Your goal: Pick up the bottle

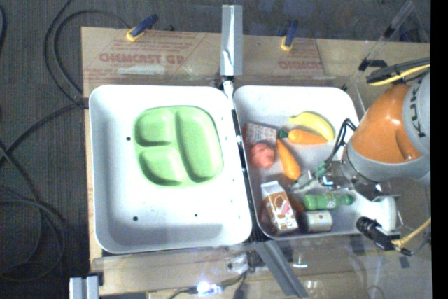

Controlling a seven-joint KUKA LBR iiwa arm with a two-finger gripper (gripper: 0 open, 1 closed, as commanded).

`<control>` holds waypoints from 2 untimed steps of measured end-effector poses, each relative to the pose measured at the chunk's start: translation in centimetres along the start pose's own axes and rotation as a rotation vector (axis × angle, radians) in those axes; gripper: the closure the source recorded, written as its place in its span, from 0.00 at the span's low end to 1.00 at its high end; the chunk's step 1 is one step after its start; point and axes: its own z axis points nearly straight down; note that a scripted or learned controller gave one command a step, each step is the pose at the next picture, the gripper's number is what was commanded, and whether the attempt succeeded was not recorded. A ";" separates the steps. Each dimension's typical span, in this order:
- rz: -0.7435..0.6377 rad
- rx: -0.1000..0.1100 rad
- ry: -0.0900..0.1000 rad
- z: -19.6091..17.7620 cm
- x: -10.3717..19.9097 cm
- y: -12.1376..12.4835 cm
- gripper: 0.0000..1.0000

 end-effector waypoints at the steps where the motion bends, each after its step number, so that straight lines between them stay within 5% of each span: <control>1: 0.000 -0.001 0.002 -0.8 0.1 0.1 1.00; 2: 0.015 -0.014 -0.007 0.5 5.0 5.6 1.00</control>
